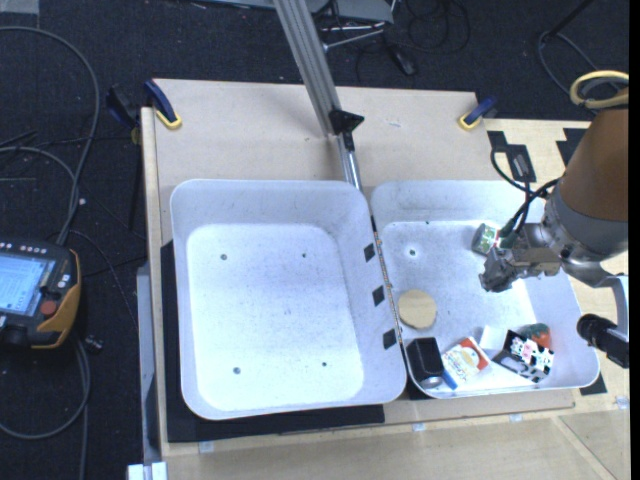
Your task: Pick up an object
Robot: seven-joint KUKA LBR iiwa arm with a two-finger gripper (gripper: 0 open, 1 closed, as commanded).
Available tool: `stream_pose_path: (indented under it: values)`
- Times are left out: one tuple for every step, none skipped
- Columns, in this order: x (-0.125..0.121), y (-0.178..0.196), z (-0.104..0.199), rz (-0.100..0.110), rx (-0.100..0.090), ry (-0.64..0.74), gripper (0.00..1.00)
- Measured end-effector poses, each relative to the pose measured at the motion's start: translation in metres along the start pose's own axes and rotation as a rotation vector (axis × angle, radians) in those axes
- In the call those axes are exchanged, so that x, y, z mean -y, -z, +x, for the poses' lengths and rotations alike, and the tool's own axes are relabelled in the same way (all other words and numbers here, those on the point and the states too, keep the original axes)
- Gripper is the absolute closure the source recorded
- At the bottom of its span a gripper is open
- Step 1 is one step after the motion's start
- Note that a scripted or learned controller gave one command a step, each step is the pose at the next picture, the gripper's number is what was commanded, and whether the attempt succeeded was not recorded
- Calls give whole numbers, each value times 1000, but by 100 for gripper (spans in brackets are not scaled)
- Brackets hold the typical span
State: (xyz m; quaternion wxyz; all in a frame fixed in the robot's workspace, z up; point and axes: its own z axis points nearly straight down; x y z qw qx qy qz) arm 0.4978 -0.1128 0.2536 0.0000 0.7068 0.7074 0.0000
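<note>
Pale wooden bench (250, 128) against dark floor (80, 88), bearing two white bins side by side; left bin (180, 268) at frame centre-left, right bin (440, 203) at centre-right. Reaching in from the right edge, grey arm (600, 188) with gripper (497, 274) low over the right bin's middle-right; cannot tell whether parted or closed (too dark and too small from this angle), and nothing seen clamped in it.

Candidates for the pick all in the right bin: small green-and-white thing (486, 238) just beside the gripper, up and to the left; tan round disc (418, 310) near the bin's left wall, lower left of the gripper; black block (425, 359), orange-and-white packet (465, 358) and black-and-white patterned piece (527, 353) in a row along the bottom wall, at lower right of the frame.

Judged risks: hovering over what looks like bare bin floor, so likely to close on nothing if lowered straight down; may nudge the green-and-white thing aside rather than straddle it, being off-centre from it; hard to get under the disc, lying flat and thin, so apt to slip out on lifting; crowded along the bottom wall, hence a chance of pinching two items together, or of jamming against the bin's sloped side; packet probably soft, prone to crumple and slide free.
</note>
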Motion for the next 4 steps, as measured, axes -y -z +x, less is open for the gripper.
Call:
stream_pose_path:
  values:
    - [-24, 155, -43, -7, 2, -1, 100]
    - [2, 261, 5, -6, 0, 1, 100]
    - [2, 286, -3, -1, 0, 0, 100]
    - [2, 285, -37, 1, 0, -3, 100]
